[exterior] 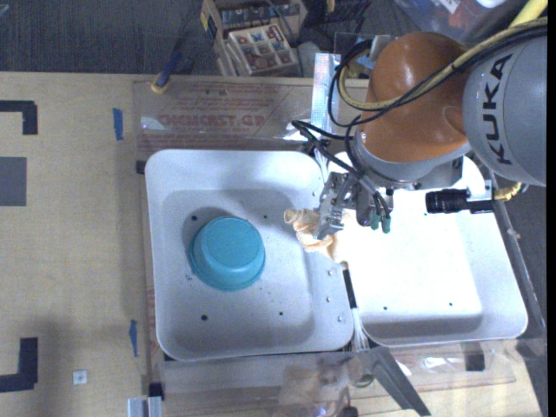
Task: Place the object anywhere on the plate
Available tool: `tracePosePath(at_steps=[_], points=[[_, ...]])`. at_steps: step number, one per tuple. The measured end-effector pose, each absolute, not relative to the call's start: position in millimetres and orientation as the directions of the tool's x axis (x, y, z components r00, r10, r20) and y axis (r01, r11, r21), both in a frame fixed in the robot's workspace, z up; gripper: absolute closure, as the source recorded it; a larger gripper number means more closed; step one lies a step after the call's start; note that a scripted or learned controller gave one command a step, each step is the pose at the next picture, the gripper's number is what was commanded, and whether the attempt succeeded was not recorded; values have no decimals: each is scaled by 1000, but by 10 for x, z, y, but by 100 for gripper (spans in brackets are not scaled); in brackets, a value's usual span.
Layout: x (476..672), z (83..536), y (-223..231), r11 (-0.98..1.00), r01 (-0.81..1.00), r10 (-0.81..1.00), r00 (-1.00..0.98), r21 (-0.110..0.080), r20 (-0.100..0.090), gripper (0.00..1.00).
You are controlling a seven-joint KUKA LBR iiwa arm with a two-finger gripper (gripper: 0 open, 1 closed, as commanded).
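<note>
Two white bins sit side by side on the bench. The left bin [165,181] holds a blue bowl-like plate [228,252], turned upside down by the look of it, sitting left of centre on the bin floor. The right bin [434,320] has a bright, washed-out floor.

The arm [452,102] comes in from the right, grey body with the orange band over the wrist, cables looping around it. The gripper [333,218] hangs over the right edge of the left bin, right by the ridge where the two bins meet. The fingers [328,224] point down and left.

The object [314,233] is a small tan, crumpled-looking thing, pale yellow-beige, shape hard to make out. It sits at the right side of the left bin, on the sloped wall near the ridge, just under and touching the fingertips. It looks pinched between the fingers at its upper part, with the rest hanging or lying below toward the bin floor. So the fingers are closed on the object as far as can be seen, though the contact area is small and a bit blurry.

Object and plate are well apart; bare bin floor lies between them. The object is to the right of the plate and slightly higher in the view.

Behind the bins, a clear plastic sheet [217,115] with reddish lettering lies on the bench.
</note>
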State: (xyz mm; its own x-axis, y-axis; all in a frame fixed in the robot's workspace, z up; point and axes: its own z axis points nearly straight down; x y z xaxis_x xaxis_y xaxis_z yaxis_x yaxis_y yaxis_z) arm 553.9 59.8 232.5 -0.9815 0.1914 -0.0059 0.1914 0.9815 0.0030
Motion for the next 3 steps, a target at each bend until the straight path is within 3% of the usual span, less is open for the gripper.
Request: tracePosePath(at_steps=[1,2,3], points=[[5439,2340,998,1000,2,2,-1000,2,-4,100],[5477,2325,1522,1000,-1,-1,-1000,3,-7,100],[5315,2266,2015,1000,-3,-3,-1000,2,-2,100]])
